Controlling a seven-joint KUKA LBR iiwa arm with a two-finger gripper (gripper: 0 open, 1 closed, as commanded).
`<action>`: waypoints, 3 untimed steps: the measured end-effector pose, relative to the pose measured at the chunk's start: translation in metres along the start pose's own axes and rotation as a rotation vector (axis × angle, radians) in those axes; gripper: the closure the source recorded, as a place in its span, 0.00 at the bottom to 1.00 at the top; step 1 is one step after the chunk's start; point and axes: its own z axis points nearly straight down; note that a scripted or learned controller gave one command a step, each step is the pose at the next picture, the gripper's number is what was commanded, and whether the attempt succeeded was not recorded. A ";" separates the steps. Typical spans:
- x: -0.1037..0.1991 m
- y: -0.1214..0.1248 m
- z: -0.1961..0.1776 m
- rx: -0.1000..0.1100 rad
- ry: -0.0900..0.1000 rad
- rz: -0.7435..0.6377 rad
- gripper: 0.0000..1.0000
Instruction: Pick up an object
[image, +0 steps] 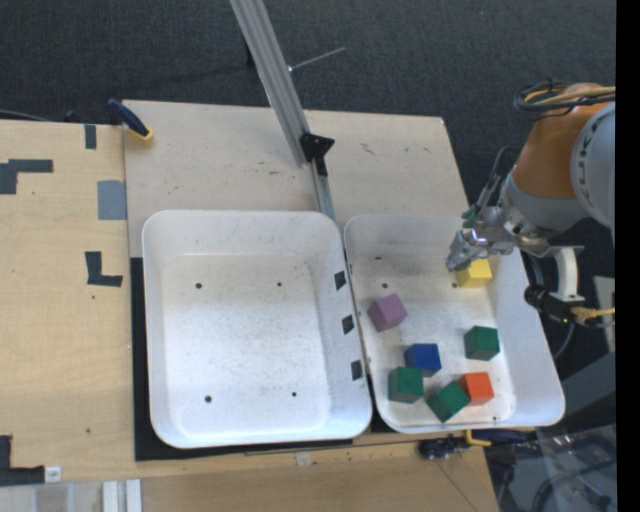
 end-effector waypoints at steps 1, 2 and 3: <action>-0.008 0.005 -0.049 -0.001 -0.001 -0.001 1.00; -0.008 0.006 -0.081 0.001 0.001 -0.001 1.00; 0.036 -0.002 -0.084 0.004 0.002 -0.004 1.00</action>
